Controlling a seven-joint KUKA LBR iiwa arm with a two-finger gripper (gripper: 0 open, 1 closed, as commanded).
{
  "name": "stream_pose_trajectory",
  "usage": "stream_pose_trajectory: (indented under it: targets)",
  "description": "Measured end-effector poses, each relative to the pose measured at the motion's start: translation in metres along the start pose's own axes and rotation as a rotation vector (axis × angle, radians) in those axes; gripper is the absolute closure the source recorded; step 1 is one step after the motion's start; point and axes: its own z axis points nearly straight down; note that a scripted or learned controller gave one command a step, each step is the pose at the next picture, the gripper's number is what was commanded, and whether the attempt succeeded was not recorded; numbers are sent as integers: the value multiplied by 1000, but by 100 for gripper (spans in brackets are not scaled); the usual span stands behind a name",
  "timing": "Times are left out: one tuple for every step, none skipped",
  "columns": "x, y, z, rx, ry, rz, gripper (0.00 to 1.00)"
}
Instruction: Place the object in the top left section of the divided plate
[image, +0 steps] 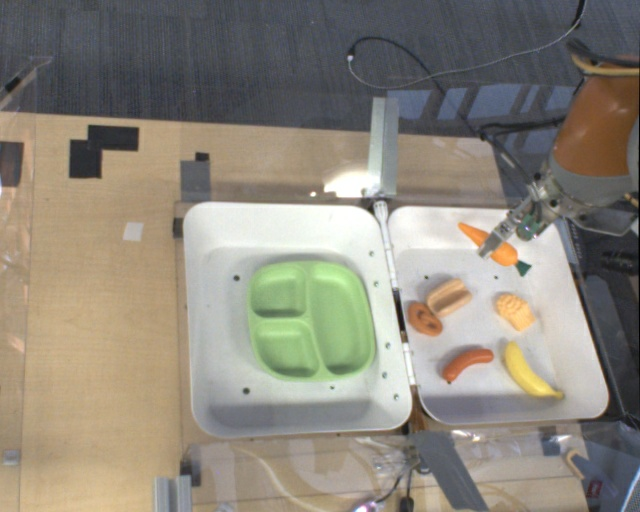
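1. The counter (100, 330) is the biggest thing here: light wood, spreading well off to the left of the claw, with a few black square marks on its far-left part.
2. The arm (598, 125) comes in from the right, grey with that orange band, sloping down toward the right bin.
3. Left bin (210, 400), white and shallow, sits well left of the claw and touches the other bin along the middle seam.
4. Right bin (590, 395) is the one directly under the claw, and all the toy food lies in it.
5. The green divided plate (340, 320) lies in the middle of the left bin, far left of the claw and lower in the view. Nothing's lying in its top left section.
6. The claw (505, 238) is down at the carrot, up near the far side of the right bin. Honestly can't tell if its fingers are open or clamped, too small and blurry.
7. Banana (528, 370), yellow, lies well below the claw, near the bin's front right corner.
8. Carrot (472, 233), orange with a green tip, lies right at the claw, sticking out to its left. Can't tell if it's actually gripped.
9. Red sausage (467, 362) sits below the claw, a bit left, beside the banana.
10. Hot dog bun (448, 296) is below-left of the claw.
11. Yellowish lumpy piece (514, 311) lies straight below the claw.
12. Small brown ring-shaped piece (425, 319) just left of the bun, touching it.
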Motion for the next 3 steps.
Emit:
stream_pose_trajectory:
  targets:
    - [58,89,4,1,2,14,100]
    - [124,127,5,1,3,-95,100]
    - [121,125,5,1,3,-42,100]
